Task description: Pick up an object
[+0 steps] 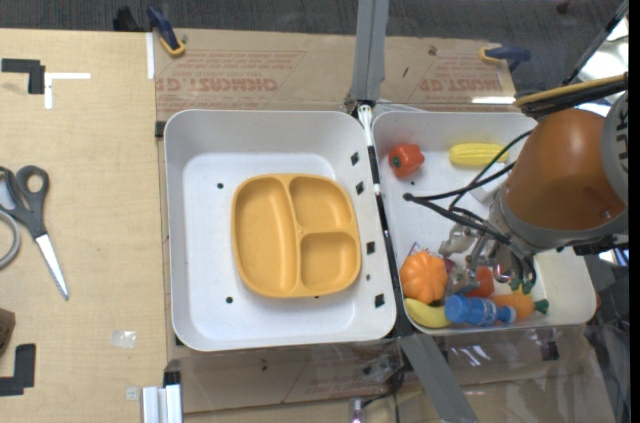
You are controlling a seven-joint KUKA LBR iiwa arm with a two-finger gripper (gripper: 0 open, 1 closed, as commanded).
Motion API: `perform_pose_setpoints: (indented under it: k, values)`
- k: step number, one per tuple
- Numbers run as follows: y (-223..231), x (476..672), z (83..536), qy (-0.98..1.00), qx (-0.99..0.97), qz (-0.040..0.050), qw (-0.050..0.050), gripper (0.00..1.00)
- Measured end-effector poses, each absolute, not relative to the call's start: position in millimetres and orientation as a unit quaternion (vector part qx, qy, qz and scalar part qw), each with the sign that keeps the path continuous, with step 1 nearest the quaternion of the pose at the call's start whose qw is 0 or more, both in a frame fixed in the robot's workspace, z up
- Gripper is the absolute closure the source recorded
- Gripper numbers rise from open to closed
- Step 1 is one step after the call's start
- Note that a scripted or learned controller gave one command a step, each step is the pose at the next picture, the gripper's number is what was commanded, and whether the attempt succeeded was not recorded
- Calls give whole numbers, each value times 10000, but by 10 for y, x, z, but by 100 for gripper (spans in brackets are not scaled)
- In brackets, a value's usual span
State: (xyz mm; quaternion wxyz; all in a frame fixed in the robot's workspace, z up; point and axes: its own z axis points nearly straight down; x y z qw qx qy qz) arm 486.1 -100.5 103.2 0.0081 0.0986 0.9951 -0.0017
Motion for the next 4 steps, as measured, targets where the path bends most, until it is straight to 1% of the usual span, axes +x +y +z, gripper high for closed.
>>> perform_pose_setpoints:
  k: [1, 2, 3, 4]
  values:
    - [-719, 4995, 2488, 9923, 1238, 0, 16, 100]
    - [-1105, 5236, 930, 9956, 935, 0, 8, 100]
    - [-1940, 4978, 1591, 9994, 358, -3, 18, 100]
    - [-2179, 5126, 920, 9497, 3132, 1, 7, 100]
